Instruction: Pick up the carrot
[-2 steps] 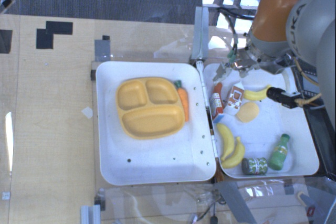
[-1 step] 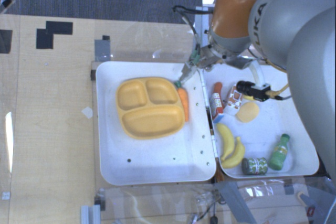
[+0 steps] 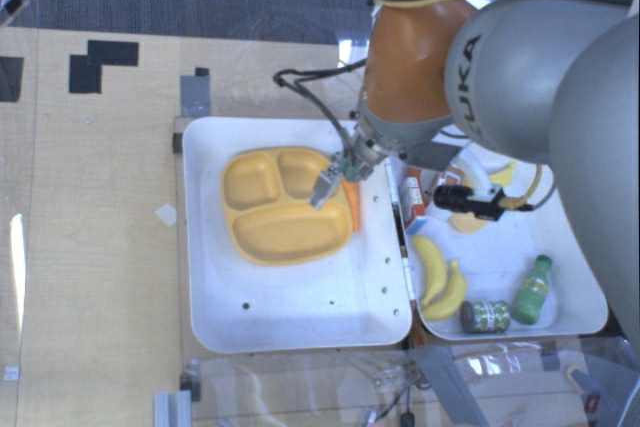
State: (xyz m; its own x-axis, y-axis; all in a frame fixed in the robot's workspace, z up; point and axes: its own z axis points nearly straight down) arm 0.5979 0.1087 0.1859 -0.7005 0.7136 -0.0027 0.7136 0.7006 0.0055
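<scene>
The orange carrot (image 3: 353,207) lies in the left bin (image 3: 290,315), right against the right rim of a yellow divided plate (image 3: 282,207), pointing toward the bin's front. My gripper (image 3: 337,183) hangs just over the carrot's upper end and the plate's right edge. Its fingers stand slightly apart: one grey finger (image 3: 324,190) is over the plate, the other is beside the carrot's green top. Nothing is lifted between them. The arm's orange band and grey body cover the back of the right bin.
The right bin (image 3: 575,320) holds two bananas (image 3: 438,273), a green can (image 3: 486,317), a green bottle (image 3: 534,289) and a red and white packet (image 3: 412,196) near the divider. Bare white floor lies in front of the plate in the left bin.
</scene>
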